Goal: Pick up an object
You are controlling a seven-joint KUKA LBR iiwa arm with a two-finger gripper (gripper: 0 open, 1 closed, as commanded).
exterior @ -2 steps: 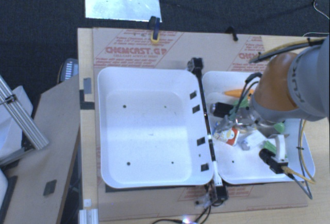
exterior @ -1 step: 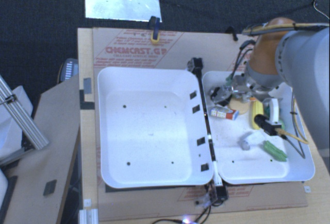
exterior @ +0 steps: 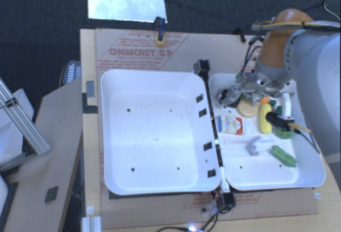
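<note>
The right bin (exterior: pixel 306 172) holds several small things. A white packet with red and blue print (exterior: pixel 231 125) lies near its left wall. A tan round disc (exterior: pixel 247 109) and a yellow oblong piece (exterior: pixel 265 118) sit at the back. Toward the front lie a small grey piece (exterior: pixel 253 145) and a green pod-shaped thing (exterior: pixel 284 155). A dark green thing (exterior: pixel 282 130) rests by the right wall. My gripper (exterior: pixel 230 96) hangs low over the bin's back left corner, just left of the tan disc and above the packet. Nothing shows in its grasp.
The left bin (exterior: pixel 114 79) stands beside the right one, with black clips (exterior: pixel 208 145) along the shared wall. Both rest on a cardboard sheet (exterior: pixel 138 52). A yellow and blue clamp (exterior: pixel 159 31) stands behind them. The arm's grey body (exterior: pixel 314 60) covers the right bin's back right.
</note>
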